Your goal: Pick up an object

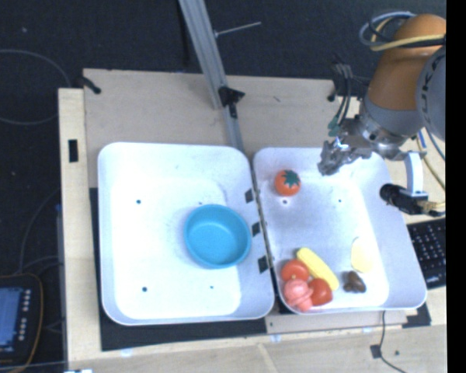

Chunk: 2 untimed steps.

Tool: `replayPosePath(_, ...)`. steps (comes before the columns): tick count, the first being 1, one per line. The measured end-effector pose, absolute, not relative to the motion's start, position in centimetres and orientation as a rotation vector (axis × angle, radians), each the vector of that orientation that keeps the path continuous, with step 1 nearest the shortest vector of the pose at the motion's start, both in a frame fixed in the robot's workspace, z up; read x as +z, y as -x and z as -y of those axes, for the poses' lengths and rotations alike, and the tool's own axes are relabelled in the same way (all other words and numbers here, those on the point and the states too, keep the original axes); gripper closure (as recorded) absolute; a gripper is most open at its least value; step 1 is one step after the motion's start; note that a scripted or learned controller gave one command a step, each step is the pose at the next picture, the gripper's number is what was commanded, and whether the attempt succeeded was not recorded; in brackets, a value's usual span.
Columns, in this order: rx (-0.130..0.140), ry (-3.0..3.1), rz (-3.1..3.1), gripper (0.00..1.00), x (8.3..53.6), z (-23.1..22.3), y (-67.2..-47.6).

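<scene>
One tomato [287, 183] sits alone in the right bin's [373, 208] far half, my tool [331, 162] hovering near it; whether its tips are apart I cannot tell. I should centre over it and descend straight. Open floor surrounds it; the divider wall lies just left.

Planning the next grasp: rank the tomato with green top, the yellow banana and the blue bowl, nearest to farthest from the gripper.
1. Tomato with green top, right bin, just left of the gripper.
2. Yellow banana, right bin's near end.
3. Blue bowl, left bin.
</scene>
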State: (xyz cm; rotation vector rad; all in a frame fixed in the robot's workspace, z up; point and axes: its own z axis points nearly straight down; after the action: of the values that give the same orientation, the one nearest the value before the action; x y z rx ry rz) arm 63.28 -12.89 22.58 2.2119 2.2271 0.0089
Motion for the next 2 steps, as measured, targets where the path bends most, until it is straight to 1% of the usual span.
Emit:
replayPosePath(1,0.010,-2.209,-2.228,1.00,27.3,12.7,-62.9)
replayPosePath(2,0.000,-2.214,-2.231,1.00,26.8,8.0,-61.4)
